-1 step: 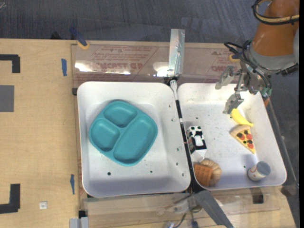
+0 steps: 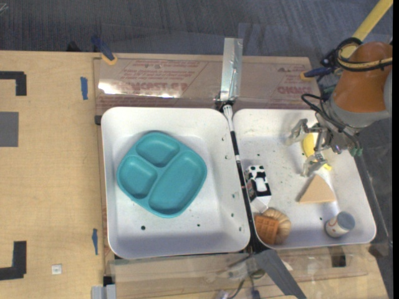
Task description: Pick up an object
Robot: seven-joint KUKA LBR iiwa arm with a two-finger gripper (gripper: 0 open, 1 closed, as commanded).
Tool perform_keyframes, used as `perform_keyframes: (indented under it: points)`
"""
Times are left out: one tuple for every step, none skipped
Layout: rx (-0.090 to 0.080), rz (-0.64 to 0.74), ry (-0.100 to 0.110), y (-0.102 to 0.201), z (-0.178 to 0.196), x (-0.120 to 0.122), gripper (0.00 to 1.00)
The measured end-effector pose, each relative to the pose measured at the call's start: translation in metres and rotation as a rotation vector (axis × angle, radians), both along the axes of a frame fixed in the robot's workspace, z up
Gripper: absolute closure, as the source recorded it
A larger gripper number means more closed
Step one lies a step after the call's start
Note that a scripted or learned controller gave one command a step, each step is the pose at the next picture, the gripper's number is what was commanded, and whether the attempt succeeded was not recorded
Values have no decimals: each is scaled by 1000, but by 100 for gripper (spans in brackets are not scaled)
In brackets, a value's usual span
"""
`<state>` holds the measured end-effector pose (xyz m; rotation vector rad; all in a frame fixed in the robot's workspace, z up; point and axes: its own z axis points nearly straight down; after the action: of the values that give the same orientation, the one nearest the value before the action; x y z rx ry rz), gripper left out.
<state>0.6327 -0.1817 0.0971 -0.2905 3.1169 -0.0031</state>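
Landmark: the right bin (image 2: pixel 361 226), a shallow white tray; every place below is given from it.
Yellow object (image 2: pixel 308 144): lies in the right bin's upper half, toward its right wall, small and banana-like, directly at the end effector.
End effector (image 2: pixel 317 148): hangs over the right bin's upper right part with its metal fingers (image 2: pixel 298 131) spread apart around the yellow object; whether they touch it cannot be made out.
Arm (image 2: pixel 361 83): grey with an orange band, reaching over the right bin's upper right corner.
Tan wedge (image 2: pixel 318 190): a flat triangular piece in the right bin, just below the end effector.
Small cup (image 2: pixel 338 224): in the right bin's lower right corner, near the wedge, grey with a pale base.
Brown round object (image 2: pixel 272 225): ribbed, at the right bin's lower left corner, against the wall.
Black-and-white object (image 2: pixel 257 180): beside the right bin's left wall, just above the brown one; its markings are too small to read.
Left bin (image 2: pixel 118 229): touches the right bin's left side.
Teal plate (image 2: pixel 163 172): three compartments, in the middle of the left bin.
Writing: reddish print on the clear sheet (image 2: pixel 156 80) beyond the bins on the counter (image 2: pixel 43 185), too blurred to read.
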Motion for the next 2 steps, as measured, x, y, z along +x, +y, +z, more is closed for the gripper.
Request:
perform_keyframes:
  points:
    - [-2, 0, -10, 1, 13, 3, 100]
    - [6, -463, 7, 58, 19, -16, 100]
